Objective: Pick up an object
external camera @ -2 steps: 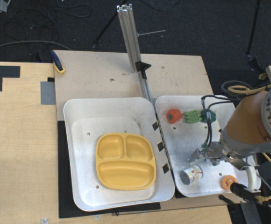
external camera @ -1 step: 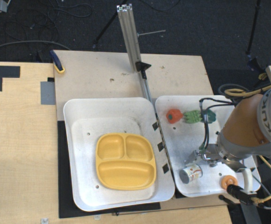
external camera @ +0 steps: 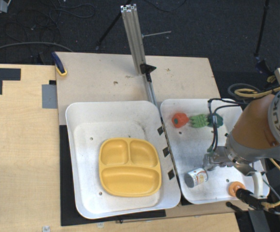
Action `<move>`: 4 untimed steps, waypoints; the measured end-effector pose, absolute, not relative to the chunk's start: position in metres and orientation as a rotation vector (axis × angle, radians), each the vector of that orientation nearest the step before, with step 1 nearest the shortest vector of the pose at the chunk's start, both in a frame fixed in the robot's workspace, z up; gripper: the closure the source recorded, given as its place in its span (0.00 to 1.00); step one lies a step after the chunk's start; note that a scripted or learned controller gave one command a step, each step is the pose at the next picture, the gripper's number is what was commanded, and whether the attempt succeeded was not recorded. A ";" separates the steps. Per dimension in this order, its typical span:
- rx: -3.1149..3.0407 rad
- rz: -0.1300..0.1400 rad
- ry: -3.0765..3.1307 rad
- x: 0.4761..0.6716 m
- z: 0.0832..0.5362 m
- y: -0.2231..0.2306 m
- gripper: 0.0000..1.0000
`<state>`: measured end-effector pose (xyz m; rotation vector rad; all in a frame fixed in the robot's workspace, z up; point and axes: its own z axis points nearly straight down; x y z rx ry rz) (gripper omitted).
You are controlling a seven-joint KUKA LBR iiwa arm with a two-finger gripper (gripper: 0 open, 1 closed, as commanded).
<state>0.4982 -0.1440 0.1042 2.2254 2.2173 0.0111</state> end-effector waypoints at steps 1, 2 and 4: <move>2.219 0.001 2.221 0.506 0.153 -0.152 1.00; 2.218 0.002 2.221 0.505 0.196 -0.156 1.00; 2.218 0.000 2.229 0.530 0.248 -0.103 1.00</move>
